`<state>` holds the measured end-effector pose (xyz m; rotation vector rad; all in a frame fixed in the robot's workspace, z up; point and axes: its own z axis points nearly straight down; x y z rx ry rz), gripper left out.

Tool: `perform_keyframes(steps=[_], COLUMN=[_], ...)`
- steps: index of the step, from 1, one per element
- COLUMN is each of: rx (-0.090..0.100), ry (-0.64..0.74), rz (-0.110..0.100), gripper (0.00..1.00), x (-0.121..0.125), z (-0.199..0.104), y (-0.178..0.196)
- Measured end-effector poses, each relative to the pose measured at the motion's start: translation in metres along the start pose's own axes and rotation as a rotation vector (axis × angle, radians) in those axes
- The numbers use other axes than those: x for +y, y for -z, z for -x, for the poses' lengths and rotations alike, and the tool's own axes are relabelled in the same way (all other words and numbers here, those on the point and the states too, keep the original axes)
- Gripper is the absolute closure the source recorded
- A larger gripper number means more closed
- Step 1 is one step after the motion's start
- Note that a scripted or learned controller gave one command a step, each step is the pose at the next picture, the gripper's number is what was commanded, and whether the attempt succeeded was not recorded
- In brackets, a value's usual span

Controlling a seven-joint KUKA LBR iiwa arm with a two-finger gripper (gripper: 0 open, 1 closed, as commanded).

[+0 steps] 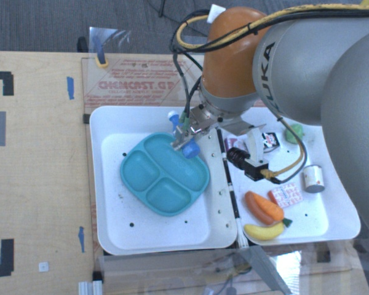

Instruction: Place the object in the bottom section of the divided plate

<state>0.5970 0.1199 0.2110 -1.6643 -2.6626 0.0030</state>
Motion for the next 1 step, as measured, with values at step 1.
perform_keyframes(steps=[1], rx=[0.0], ry=[-0.002], rz=[0.001], gripper=[0.0], x=[0.0], z=[0.0012], y=[0.0005])
